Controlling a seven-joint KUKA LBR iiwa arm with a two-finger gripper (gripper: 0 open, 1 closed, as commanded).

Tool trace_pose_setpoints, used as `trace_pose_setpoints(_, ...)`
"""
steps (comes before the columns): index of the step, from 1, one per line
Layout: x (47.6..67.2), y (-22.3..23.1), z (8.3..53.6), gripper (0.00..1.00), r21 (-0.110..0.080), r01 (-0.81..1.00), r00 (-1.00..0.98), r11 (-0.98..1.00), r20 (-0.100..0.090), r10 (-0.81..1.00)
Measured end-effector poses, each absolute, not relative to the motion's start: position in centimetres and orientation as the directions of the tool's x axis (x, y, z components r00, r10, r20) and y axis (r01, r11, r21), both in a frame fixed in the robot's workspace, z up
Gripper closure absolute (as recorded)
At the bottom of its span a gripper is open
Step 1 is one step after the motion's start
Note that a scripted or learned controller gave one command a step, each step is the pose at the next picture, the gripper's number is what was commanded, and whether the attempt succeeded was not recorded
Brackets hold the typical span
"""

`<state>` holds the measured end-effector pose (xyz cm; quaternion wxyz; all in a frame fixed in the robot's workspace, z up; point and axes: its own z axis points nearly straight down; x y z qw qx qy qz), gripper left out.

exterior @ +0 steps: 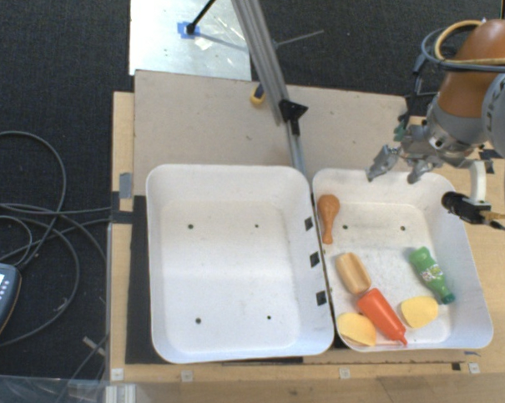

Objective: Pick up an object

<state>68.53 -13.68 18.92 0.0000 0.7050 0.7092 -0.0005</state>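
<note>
Over right bin's far rim: gripper [399, 167] hanging with fingers spread, nothing between them

Right bin [475, 273] holding six items, all lying on its floor, well apart from gripper: drumstick-shaped piece [328, 215] near the left wall, bread roll [352, 272] just below it, orange carrot [381, 314] slanting toward the near edge, yellow piece [357, 330] touching carrot's left side, second yellow piece [419, 311] just right of carrot, green bottle [431, 274] by the right wall. Left bin [225, 262] alongside, walls touching at centre. Grey pole [271, 68] slanting across bench behind bins
</note>
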Motion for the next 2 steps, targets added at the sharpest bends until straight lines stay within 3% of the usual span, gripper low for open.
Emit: trace_pose_setpoints(2, 68.9, -13.2, 9.5, 0.0, -0.005, 1.0, -0.006, 0.006, -0.001, 1.0)
